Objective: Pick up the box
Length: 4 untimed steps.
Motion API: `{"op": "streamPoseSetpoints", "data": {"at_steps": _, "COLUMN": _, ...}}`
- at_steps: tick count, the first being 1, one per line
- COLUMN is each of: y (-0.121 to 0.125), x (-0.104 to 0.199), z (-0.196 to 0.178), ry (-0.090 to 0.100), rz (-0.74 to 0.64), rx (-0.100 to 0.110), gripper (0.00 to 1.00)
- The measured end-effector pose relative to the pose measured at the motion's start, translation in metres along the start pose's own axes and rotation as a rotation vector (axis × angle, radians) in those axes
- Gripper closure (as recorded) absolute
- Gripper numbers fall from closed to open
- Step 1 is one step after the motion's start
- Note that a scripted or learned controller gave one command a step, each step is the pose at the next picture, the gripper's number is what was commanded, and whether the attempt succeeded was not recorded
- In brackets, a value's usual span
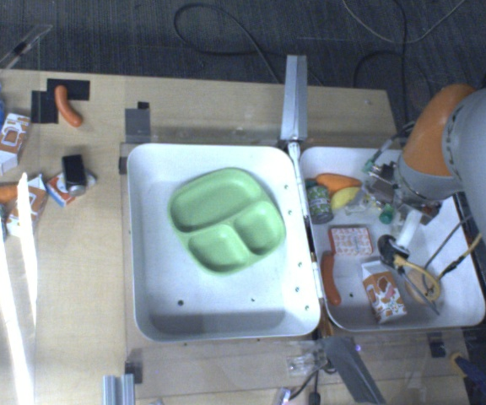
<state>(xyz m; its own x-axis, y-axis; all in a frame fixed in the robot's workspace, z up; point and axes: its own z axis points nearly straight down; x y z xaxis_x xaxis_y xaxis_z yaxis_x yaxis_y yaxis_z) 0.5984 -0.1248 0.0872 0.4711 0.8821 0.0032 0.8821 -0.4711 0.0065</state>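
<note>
Approach step | my pincer (376, 184) hovers well apart from the box (384, 294), its opening I cannot tell | next: centre over the box, then descend.

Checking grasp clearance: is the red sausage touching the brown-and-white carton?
Apart. The camera view shows a plain strip of bare white bin floor between the sausage and the carton.
</note>
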Motion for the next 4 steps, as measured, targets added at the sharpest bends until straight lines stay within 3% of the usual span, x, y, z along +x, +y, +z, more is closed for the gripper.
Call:
{"op": "streamPoseSetpoints", "data": {"at_steps": 1, "y": -0.051, "x": -0.02, "z": -0.001, "ry": 0.001, "rz": -0.045, "rx": -0.001, "gripper": 0.0}}
{"op": "streamPoseSetpoints", "data": {"at_steps": 2, "y": -0.081, "x": -0.013, "z": -0.002, "ry": 0.002, "rz": 0.022, "rx": -0.006, "gripper": 0.0}}
{"op": "streamPoseSetpoints", "data": {"at_steps": 3, "y": -0.104, "x": -0.013, "z": -0.008, "ry": 0.011, "rz": 0.113, "rx": -0.038, "gripper": 0.0}}
{"op": "streamPoseSetpoints", "data": {"at_steps": 4, "y": -0.108, "x": -0.014, "z": -0.015, "ry": 0.008, "rz": 0.114, "rx": -0.02, "gripper": 1.0}}
